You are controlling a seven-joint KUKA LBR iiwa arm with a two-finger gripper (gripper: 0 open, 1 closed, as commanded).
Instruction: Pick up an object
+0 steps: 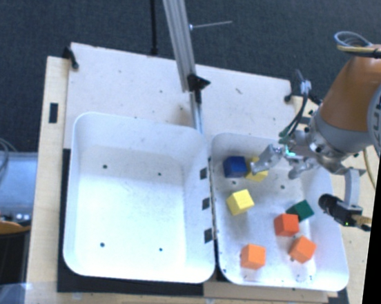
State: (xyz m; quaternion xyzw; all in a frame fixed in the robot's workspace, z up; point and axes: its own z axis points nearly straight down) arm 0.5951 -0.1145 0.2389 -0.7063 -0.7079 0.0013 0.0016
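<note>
Six blocks lie in the right bin [333, 260]: a blue block [235, 166] beside a small yellow piece [258, 173], a yellow block [240, 202], a green block [301, 210], and three orange blocks [286, 224] [302, 249] [253, 255]. Over that bin's far end hangs the end effector [283, 162], fingers spread apart, clasping nothing, one finger [268, 157] just above the small yellow piece. On the bench [130, 84], the left bin [93, 128] sits alongside.
</note>
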